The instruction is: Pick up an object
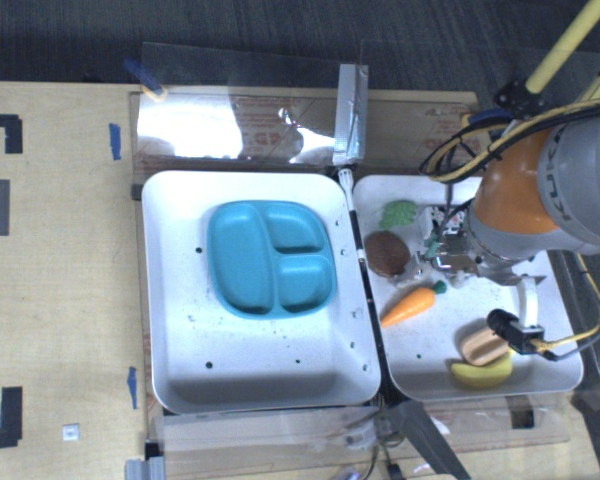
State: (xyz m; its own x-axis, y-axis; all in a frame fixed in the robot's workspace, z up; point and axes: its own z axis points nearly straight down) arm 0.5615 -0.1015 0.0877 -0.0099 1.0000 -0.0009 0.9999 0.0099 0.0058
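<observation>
Overhead view of the two bins. The gripper [442, 258] hangs low over the right bin [555, 368], its metal tip crowded by cables; whether it is open or closed cannot be told, and nothing is visibly held. The carrot [408, 306] lies just below and left of the tip, long axis slanting, green-topped end up-right toward the tip, pointed end down-left. A brown round object [387, 253] sits immediately left of the tip, a green piece [400, 212] above-left. A banana [481, 372] lies well below-right. A blue divided tray [272, 258] occupies the left bin [180, 348].
</observation>
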